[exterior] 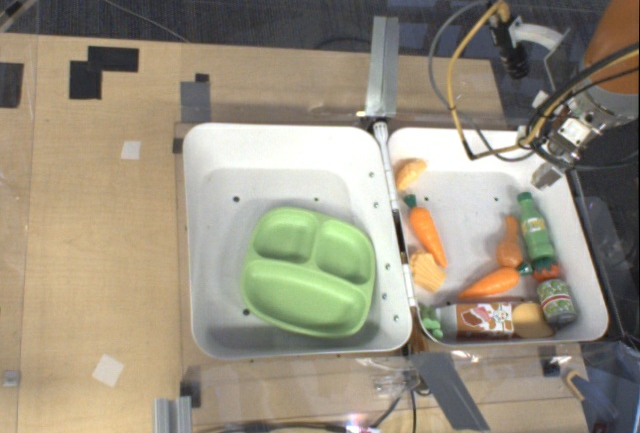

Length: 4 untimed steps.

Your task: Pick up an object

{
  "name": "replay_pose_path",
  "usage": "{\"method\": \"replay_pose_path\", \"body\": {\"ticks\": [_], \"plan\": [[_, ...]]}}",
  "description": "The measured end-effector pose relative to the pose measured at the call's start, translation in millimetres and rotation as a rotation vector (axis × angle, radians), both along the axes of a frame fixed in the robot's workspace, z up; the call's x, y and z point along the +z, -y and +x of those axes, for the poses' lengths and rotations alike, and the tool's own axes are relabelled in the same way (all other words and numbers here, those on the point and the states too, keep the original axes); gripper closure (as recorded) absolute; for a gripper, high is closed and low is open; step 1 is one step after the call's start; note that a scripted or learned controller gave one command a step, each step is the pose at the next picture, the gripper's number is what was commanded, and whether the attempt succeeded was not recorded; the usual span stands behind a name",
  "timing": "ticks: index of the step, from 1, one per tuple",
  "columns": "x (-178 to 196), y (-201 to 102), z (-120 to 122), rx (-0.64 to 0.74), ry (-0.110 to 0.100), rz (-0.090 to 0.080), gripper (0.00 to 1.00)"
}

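Gripper [552,168] sits at the upper right of the frame, over the top right corner of the right bin [470,183]; can't tell its state from here, nothing visibly held. Two white bins side by side. Left bin [215,181]: one green divided tray [308,270], lower centre. Right bin count: two carrots, one [427,231] near the left wall, one [489,283] lower middle; one green bottle [535,231] at right; one brown sauce bottle [487,318] lying along the bottom edge; one small jar [555,301] at lower right. Few small orange-yellow pieces by the left wall, too blurred to identify.
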<state>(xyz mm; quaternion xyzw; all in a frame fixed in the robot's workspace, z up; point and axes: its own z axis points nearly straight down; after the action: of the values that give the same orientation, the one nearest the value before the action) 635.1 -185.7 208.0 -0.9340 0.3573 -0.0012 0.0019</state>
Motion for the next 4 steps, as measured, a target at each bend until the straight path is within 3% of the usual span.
{"method": "replay_pose_path", "body": {"ticks": [1,2,3,4], "plan": [[77,13,36,0.03,0.009,-0.004,1.0],[-117,-25,38,0.029,0.009,-0.002,1.0],[13,-60,38,0.018,0.017,-0.004,1.0],[75,-31,35,0.139,0.008,-0.005,1.0]]}}
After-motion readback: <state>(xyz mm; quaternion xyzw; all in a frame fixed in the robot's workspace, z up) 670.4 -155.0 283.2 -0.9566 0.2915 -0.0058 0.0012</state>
